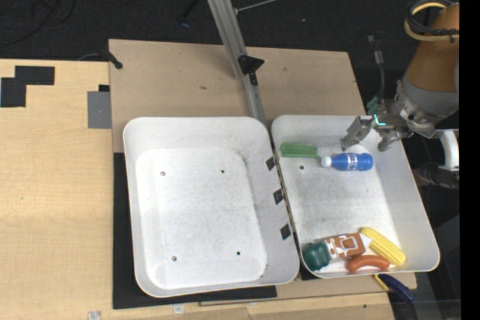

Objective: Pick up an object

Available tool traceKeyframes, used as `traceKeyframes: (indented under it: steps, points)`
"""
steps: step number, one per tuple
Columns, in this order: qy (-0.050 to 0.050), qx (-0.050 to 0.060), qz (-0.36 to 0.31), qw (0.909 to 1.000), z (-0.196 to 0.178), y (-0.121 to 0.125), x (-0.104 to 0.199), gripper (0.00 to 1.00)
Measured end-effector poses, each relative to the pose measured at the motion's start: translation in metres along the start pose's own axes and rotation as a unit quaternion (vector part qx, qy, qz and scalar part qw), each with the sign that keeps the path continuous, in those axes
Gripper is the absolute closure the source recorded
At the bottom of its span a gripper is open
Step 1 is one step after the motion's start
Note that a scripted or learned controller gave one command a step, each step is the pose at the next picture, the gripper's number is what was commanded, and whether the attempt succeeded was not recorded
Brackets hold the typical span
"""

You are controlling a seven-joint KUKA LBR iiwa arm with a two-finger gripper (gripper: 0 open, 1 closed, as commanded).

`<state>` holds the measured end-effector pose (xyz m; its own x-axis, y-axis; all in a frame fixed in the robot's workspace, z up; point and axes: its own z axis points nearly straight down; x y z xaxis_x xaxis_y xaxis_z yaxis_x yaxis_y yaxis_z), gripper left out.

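My gripper [370, 137] hangs over the far right corner of the right bin [352, 195], open, with nothing between its fingers. A blue bottle with a white cap [347, 162] lies on its side just below the fingertips, apart from them. Left of the cap lies a green flat stick [298, 151]. At the bin's near edge sit a dark green object [316, 255], a brown and white box [344, 245], a yellow corn cob [383, 245] and an orange curved piece [367, 263].
The left bin [199, 206] sits beside the right one, joined by black clips [279, 195]. A slanted aluminium rail [229, 26] rises behind the bins. Cables lie on the dark floor at the back.
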<state>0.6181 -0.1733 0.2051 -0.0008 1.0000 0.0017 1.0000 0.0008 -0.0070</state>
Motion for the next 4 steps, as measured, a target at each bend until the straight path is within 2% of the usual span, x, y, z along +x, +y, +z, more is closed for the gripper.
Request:
traceKeyframes:
  steps: [1, 2, 3, 4]
  points:
    - [-0.001, -0.002, -0.001, 1.0, -0.003, 0.001, 0.0, 0.0]
    - [0.0, 0.0, -0.002, 1.0, 0.059, 0.007, 0.004, 0.0]
    - [-0.004, -0.012, 0.0, 0.9999, 0.089, 0.012, 0.002, 0.0]
    - [-0.005, -0.01, 0.0, 0.9999, 0.081, 0.011, 0.001, 1.0]
